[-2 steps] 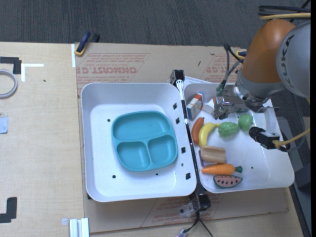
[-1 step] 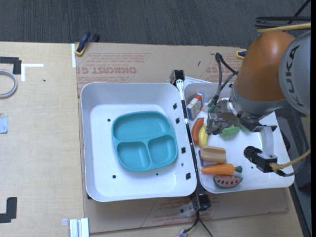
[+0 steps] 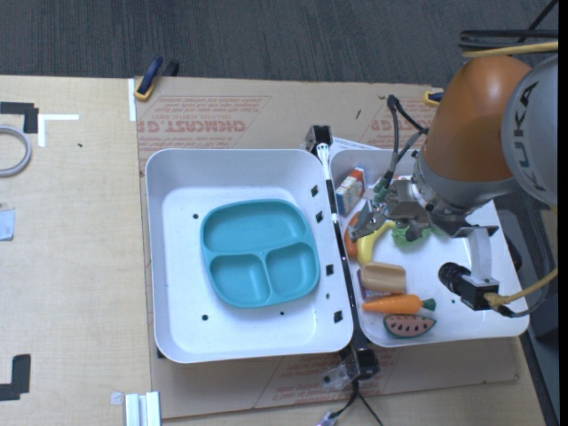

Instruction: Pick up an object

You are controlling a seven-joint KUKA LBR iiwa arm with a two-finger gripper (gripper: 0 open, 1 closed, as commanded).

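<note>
My gripper [image 3: 373,216] hangs low over the left part of the right bin [image 3: 497,327], under the arm's orange band. Right beneath it lie a yellow banana-like toy [image 3: 369,240] and an orange piece [image 3: 351,246]. A green toy [image 3: 411,232] sits just to its right. In front of them lie a tan block [image 3: 383,278], a toy carrot [image 3: 393,304] and a watermelon slice [image 3: 409,326]. A small red and blue box [image 3: 352,186] stands at the bin's back left, partly hidden by the wrist.
The left bin [image 3: 169,238] holds a teal divided plate [image 3: 260,252]. A black divider with clips [image 3: 335,238] runs between the two bins. Cardboard lies under both bins, and a blue and yellow tool [image 3: 149,76] rests at the back of the bench.
</note>
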